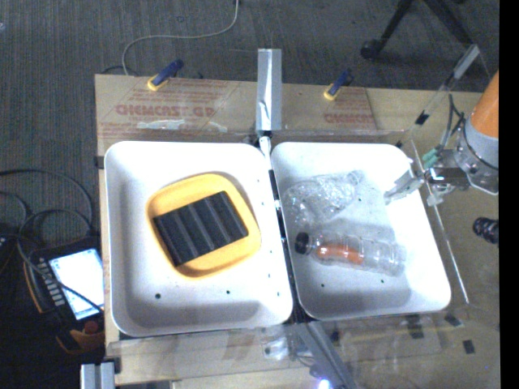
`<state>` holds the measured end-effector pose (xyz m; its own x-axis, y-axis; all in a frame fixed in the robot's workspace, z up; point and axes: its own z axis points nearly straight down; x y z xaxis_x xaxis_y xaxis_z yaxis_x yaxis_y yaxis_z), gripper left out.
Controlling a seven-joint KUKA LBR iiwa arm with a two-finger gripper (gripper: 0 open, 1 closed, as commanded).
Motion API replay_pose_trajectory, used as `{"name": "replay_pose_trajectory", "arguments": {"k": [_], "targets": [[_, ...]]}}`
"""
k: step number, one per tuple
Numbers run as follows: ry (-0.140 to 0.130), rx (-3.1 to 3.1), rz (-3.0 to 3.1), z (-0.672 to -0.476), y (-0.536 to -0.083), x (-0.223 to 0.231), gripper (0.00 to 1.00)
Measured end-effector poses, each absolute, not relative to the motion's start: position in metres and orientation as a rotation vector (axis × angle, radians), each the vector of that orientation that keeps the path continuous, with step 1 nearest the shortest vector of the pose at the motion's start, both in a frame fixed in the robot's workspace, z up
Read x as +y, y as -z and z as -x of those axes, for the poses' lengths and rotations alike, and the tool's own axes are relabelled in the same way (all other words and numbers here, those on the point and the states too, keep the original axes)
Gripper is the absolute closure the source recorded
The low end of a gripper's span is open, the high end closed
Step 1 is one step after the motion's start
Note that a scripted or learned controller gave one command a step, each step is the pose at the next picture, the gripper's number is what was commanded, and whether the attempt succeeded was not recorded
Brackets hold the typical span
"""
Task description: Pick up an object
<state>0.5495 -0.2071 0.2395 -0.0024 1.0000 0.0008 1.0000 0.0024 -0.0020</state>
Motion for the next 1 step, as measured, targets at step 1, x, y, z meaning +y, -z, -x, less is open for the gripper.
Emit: {"name": "replay_pose_trajectory", "arguments": {"k": [1], "targets": [[-0.002,-2.322,2.112,-0.6043,-0.1366,-0.1411,0.0]]}}
